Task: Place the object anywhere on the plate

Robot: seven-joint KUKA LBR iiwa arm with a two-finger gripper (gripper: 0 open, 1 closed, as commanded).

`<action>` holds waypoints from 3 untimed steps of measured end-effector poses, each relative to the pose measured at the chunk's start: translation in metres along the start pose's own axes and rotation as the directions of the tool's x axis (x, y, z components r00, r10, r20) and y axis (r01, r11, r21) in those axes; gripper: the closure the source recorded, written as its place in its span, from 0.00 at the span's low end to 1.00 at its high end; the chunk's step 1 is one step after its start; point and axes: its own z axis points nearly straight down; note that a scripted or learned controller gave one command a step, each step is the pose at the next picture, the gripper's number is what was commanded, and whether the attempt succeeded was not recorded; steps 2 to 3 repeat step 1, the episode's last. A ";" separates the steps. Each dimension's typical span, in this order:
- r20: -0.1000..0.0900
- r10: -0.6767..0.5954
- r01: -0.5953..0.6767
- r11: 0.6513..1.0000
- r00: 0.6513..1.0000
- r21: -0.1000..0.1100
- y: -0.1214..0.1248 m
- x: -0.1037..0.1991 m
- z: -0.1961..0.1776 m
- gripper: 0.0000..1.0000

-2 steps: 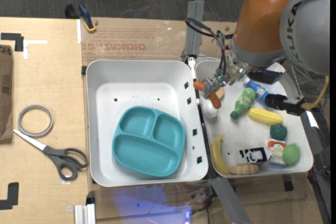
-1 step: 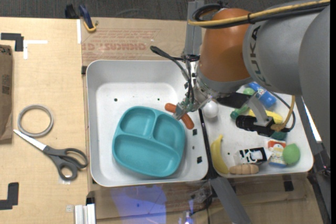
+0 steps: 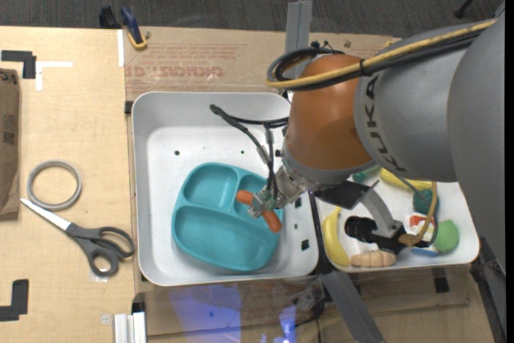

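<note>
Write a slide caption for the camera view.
Claw over the teal plate in the left bin, an orange object at its tip.

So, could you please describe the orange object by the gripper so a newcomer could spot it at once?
Look in the left white bin, which holds a teal divided plate. At the plate's right edge, under the gripper, lies a small carrot-like piece: the one orange thing in that bin.

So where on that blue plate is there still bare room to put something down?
The teal plate's big lower compartment and its upper-left compartment look bare. It is crowded at the plate's right edge, where the gripper and an orange object sit. The right bin is cluttered.
</note>
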 end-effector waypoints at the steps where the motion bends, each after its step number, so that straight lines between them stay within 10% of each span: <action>1: 0.000 0.001 -0.001 1.000 1.000 0.000 0.000 0.000 0.000 0.00; 3: 0.000 0.001 -0.001 1.000 1.000 0.000 0.000 0.000 0.000 0.00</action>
